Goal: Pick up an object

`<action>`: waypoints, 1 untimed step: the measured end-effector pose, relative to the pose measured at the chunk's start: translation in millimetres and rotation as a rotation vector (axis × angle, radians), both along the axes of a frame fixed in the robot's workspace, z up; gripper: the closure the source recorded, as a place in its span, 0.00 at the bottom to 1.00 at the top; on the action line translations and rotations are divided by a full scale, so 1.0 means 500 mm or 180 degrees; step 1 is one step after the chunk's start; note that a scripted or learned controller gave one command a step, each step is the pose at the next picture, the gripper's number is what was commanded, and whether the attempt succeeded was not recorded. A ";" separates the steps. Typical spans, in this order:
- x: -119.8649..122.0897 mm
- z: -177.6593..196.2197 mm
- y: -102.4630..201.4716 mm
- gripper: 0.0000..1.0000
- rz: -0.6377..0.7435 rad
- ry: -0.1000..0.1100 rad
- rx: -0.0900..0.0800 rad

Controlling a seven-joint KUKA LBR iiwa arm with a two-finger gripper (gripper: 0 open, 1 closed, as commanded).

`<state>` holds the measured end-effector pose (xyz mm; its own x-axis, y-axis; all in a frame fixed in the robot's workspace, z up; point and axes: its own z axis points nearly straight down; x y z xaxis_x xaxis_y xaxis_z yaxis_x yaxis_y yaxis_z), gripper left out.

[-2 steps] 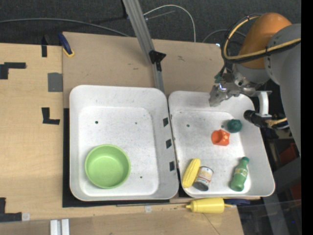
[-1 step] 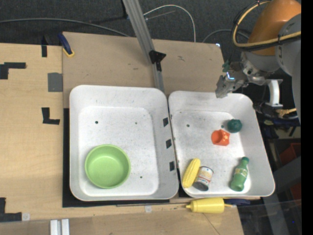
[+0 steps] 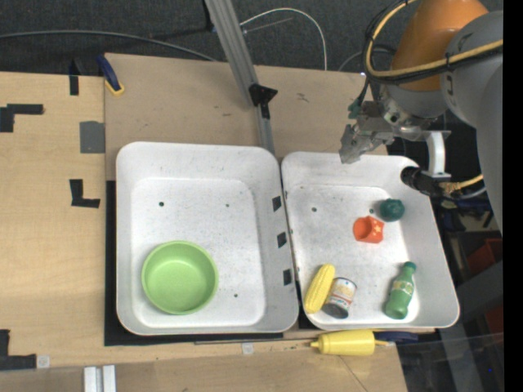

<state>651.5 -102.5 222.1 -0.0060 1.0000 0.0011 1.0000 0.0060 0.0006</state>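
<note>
Arm [image 3: 458, 47]: grey, orange band, reaching in from the right.
Left bin [image 3: 196, 166]: holds a green bowl [image 3: 179, 277].
Right bin [image 3: 315, 174]: holds a corn cob [image 3: 319, 288], green bottle [image 3: 400, 291], can [image 3: 340, 296], orange piece [image 3: 368, 229], teal piece [image 3: 392, 210].
Gripper [image 3: 353, 149]: above the right bin's far rim, nothing visibly between its fingers; opening cannot be told.
Yellow bottle [image 3: 346, 343]: on the bench, by the right bin's near rim.
</note>
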 end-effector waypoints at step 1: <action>-0.010 -0.003 0.088 1.00 -0.0002 0.0009 0.0001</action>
<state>646.7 -58.6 220.8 -0.0055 1.0000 0.0014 1.0000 0.0055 -0.0022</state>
